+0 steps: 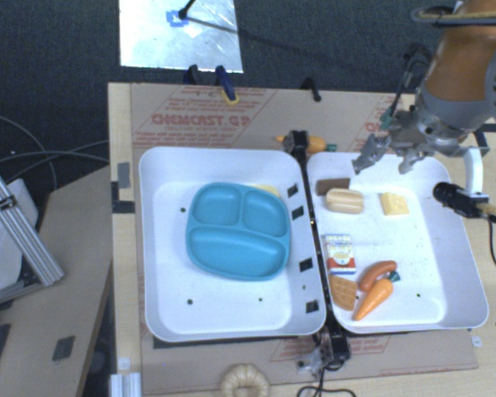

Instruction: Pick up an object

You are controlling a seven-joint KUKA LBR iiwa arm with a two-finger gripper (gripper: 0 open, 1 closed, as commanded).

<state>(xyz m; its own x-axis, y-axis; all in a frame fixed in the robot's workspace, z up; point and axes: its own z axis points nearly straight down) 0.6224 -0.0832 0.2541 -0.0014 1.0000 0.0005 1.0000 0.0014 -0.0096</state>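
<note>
We see candidate objects all in right bin (459,304): bread roll (345,200) and cheese piece (394,203) near far edge, carton (340,252) mid-bin, cracker (343,292), sausage (376,274), carrot (373,299) clustered toward near left corner. We judge spread layout leaves room for a grab. Claw (389,157) open, empty, hovers over far edge, nearest roll and cheese. Left bin (161,304) carries blue divided plate (238,230). Both bins sit side by side on bench (124,213).

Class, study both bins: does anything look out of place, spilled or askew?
Mostly tidy. One oddity: a yellow-orange item lies outside the bins, on the cardboard behind the divider. The blue plate sits slightly askew in the left bin. Nothing looks spilled.
</note>
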